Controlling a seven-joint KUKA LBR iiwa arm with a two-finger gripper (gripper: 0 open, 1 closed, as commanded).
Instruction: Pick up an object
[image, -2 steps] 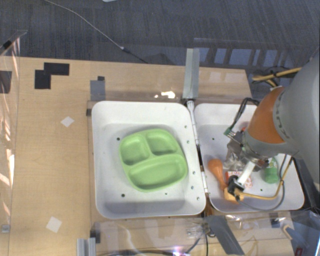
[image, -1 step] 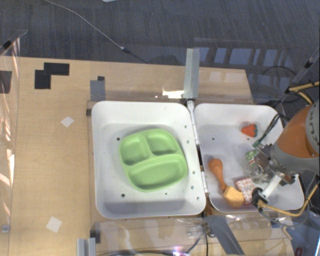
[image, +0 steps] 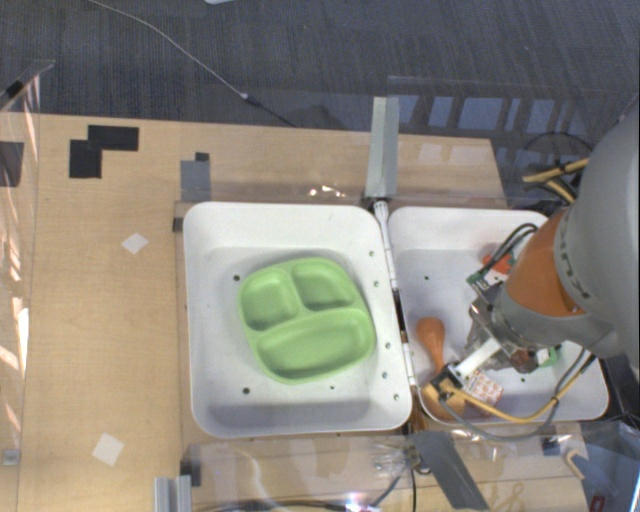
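Now my end effector (image: 468, 372) low in right bin (image: 430, 250), near wooden spoon (image: 432, 340) for pick; grip state: cannot tell

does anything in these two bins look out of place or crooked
Only slightly: the green divided plate lies turned at an angle to the left bin's walls. A wooden spoon lies in the right bin beside the gripper.
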